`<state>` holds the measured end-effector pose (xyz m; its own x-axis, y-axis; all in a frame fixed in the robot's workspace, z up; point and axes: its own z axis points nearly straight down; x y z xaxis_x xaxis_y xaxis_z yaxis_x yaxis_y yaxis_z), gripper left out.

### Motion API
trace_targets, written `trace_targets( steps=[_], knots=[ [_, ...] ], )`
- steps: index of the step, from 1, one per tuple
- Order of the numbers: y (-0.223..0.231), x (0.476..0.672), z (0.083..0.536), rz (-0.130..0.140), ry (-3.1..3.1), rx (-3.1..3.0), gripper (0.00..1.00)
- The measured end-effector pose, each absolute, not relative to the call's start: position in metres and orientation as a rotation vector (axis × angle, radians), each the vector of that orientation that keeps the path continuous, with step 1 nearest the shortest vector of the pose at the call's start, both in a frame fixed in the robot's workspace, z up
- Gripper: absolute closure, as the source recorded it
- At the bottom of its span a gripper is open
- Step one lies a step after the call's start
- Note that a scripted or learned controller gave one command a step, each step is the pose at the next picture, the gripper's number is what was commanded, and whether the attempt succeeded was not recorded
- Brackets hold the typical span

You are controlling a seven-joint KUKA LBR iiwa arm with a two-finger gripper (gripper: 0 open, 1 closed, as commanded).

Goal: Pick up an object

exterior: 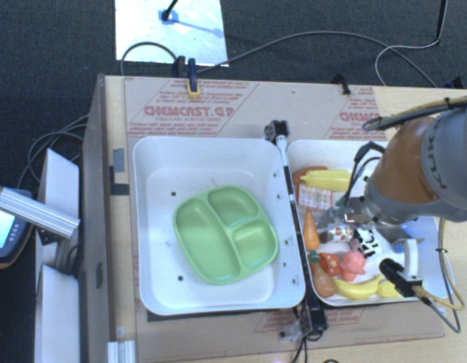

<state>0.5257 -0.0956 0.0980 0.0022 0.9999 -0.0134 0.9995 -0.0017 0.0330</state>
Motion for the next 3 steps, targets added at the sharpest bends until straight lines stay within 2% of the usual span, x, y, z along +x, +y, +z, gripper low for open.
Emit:
trace_targets(
  steps=[1, 2, 3],
  knots=[
    [-0.093, 0.559, 0.098, 0.021, 2.2, 2.199, 0.0],
    [-0.093, 0.562, 0.112, 0.032, 2.2, 2.19, 1.0],
    [-0.014, 0.582, 0.187, 0.004, 2.215, 2.214, 1.0]
  ],
)
